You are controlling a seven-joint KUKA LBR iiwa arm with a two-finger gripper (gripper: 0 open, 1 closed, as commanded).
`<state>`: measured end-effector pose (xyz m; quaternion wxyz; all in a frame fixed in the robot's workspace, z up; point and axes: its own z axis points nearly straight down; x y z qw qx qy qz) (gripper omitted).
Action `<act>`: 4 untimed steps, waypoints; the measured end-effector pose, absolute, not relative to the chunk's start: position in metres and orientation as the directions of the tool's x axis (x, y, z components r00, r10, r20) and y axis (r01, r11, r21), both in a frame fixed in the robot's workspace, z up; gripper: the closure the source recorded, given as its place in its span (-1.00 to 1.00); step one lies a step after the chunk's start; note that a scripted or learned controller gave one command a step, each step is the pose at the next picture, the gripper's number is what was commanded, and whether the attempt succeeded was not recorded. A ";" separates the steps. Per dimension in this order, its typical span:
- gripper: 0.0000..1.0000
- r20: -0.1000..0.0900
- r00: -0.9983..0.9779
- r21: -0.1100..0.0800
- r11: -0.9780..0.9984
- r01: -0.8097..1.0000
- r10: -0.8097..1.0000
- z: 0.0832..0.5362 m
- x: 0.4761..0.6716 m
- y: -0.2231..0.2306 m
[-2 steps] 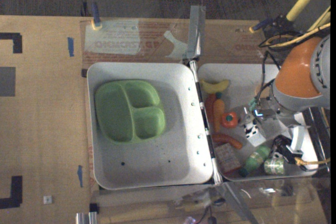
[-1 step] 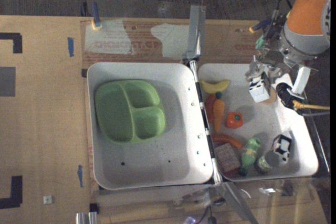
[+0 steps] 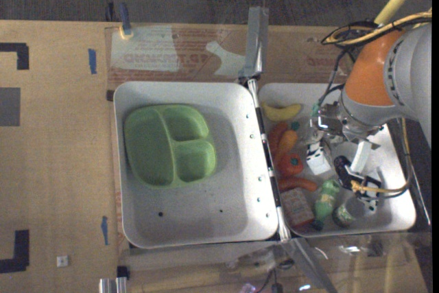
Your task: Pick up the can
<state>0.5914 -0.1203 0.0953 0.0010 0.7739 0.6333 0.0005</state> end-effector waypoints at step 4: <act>1.00 -0.001 0.554 0.003 -0.554 0.833 0.833 0.087 0.668 -0.152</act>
